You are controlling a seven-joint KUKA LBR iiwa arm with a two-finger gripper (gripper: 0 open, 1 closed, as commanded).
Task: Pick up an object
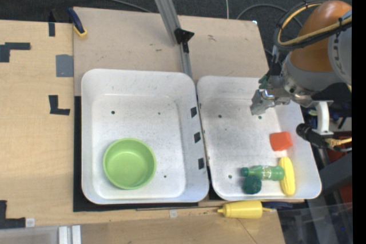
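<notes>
The right bin holds an orange block near its right wall. At its front right lie a green bottle, a dark green lump and a yellow banana-like piece. My gripper hangs over the upper right part of this bin, up and left of the orange block and apart from it. Nothing shows between its fingers.
The left bin holds a green bowl at its front left. A yellow bottle lies on the bench just in front of the right bin. A grey pole slants over the back of the bench between the bins.
</notes>
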